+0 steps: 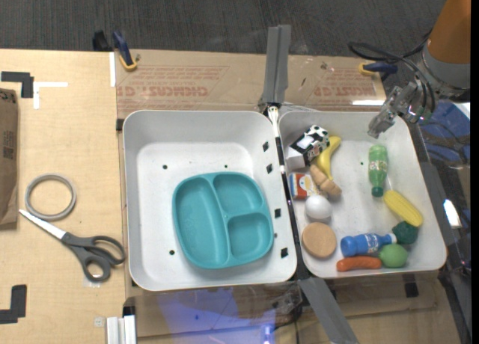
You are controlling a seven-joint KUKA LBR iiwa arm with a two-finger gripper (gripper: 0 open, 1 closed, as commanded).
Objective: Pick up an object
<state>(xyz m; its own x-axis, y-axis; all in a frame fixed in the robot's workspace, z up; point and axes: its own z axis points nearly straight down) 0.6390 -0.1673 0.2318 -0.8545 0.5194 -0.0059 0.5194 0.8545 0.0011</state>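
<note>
1. Now, your gripper [383,124] hovers above the right bin's [426,185] far edge — you cannot tell its state.
2. Just below it lies the green bottle [378,170] — beside the banana [326,157].

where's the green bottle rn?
The green bottle lies in the right bin, toward its far right side, between the banana and the corn, just below the gripper.
</note>
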